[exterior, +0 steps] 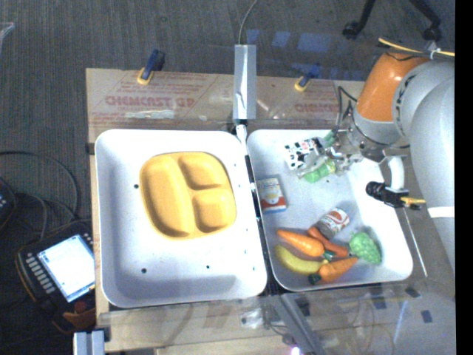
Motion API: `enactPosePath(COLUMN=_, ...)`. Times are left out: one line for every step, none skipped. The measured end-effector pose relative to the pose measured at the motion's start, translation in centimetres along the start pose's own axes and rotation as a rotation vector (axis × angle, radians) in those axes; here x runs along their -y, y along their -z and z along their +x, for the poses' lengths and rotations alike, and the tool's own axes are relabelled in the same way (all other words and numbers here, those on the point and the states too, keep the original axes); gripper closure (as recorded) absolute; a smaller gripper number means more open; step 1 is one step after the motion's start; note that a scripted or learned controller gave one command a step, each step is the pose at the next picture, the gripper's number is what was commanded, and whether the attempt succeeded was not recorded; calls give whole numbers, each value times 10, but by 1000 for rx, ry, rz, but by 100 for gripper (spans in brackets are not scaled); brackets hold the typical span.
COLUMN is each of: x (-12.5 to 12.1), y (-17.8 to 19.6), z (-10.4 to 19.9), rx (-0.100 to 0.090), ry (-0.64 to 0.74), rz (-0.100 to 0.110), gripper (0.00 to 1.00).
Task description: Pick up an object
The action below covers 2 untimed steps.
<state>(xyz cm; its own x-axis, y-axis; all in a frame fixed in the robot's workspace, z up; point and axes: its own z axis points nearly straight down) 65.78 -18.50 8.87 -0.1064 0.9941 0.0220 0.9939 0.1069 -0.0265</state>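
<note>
My gripper (338,152) reaches in from the right and hangs low over the far right part of the right bin (392,231). Right at its tip lie a green object (319,172) and a black-and-white patterned item (299,151); I cannot tell whether either is touched. Further into the bin are a small red-and-white carton (271,194), a small can (334,220), two carrots (301,242) (336,268), a yellow banana (295,262) and a green broccoli-like piece (366,248).
The left bin (118,205) holds a yellow sectioned tray (188,193). A metal post (244,83) stands behind the gap between the bins. A black fitting (384,192) on the arm overhangs the right bin's right rim. A tablet (63,265) lies off the bench at the left.
</note>
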Motion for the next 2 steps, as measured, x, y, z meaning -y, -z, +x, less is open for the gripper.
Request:
enactPosePath(x=2, y=6, z=2, rx=-2, ry=1, rz=14, gripper=100)
enactPosePath(x=-16, y=95, z=79, rx=22, ry=46, rz=-19, gripper=100)
